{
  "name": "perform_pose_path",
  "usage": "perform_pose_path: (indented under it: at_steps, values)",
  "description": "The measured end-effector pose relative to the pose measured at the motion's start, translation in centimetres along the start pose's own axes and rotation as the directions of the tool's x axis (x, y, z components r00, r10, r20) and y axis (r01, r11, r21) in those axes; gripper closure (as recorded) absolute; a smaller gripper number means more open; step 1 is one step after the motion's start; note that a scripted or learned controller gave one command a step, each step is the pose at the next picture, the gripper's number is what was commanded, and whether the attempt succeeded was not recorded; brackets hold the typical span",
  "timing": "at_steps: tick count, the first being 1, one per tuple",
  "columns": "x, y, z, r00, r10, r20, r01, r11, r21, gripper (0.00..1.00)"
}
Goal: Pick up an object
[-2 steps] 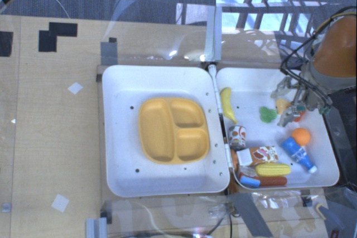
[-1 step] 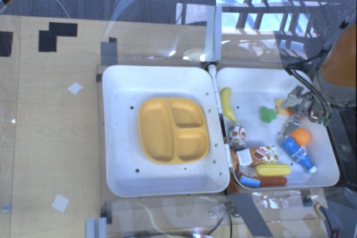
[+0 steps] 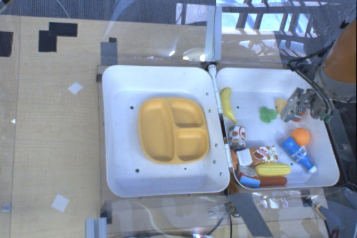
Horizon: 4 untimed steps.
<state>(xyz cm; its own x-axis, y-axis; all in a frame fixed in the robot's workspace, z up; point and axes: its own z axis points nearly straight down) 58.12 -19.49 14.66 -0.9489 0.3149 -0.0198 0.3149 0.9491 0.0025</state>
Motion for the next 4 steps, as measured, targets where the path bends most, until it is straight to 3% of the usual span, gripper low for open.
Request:
perform_pose_path:
  at_steps: [1, 2, 3, 4]
  values:
    - [0.0, 0.0, 0.0, 1.000, 0.000, -0.001, 0.000, 1.000, 0.000, 0.00]
    - [3.0, -2.1, 5.2, 0.899, 0.438, -0.011, -0.438, 0.899, 0.008, 0.00]
    - [-0.9, 4.0, 3.1, 0.715, 0.700, -0.008, -0.699, 0.715, 0.007, 0.00]
    - [-0.9, 3.7, 3.2, 0.712, 0.702, -0.008, -0.702, 0.712, 0.009, 0.00]
